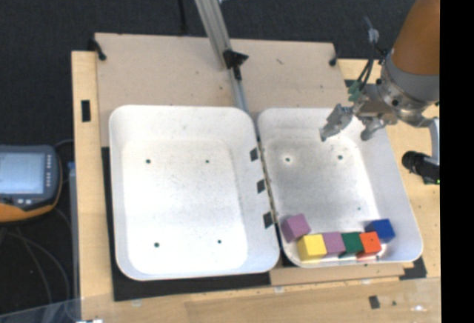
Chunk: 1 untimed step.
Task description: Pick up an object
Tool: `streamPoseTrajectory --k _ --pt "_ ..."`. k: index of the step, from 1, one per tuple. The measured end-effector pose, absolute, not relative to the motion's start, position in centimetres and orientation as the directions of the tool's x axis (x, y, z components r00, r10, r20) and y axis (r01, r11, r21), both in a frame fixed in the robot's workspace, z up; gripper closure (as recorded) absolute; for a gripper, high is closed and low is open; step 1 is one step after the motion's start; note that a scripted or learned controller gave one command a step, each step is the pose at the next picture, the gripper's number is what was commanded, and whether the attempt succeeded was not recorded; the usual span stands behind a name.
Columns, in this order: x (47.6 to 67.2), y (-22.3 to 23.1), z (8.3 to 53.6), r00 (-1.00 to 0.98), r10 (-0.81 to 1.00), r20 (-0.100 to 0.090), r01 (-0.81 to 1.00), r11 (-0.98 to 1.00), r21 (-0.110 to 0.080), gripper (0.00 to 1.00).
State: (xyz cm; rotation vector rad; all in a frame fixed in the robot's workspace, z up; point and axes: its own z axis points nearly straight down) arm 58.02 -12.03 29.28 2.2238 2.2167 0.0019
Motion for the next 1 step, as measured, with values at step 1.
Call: streamPoseTrajectory --k 1 --pt "57.43 -13.46 21.93 0.002 1.0 -0.001 1.0 -0.002 -0.007 0.0"
